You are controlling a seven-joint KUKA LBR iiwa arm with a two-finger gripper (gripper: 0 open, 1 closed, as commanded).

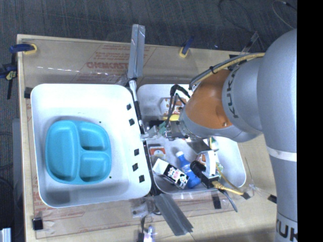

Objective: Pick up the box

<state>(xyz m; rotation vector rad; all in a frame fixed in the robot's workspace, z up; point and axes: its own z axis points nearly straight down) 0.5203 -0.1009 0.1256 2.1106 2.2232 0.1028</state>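
The gripper (170, 127) is largely covered by the orange wrist (204, 107), low over the far half of the right bin (243, 171); whether it is released or clenched cannot be told, and nothing is seen to be held in it. The box (173, 174), taken to be the small white carton with black print, lies well apart from the gripper, toward the bin's near wall, tilted among clutter. It is judged to be light, thin-walled card, stiff enough to be pinched but easily crushed or slid aside; a hold across its two short sides is advised, with modest force. A blue bottle (183, 161) is pressed against it on the gripper's side, and a dark object (200, 174) sits just beside it, so a clear descent is likely to be obstructed. A second carton (210, 161) and a yellow-handled tool (228, 188) lie further out, and could be mistaken or caught. Beyond the divider, a blue tray (78, 150) is held in the left bin (36, 101), out of the way.
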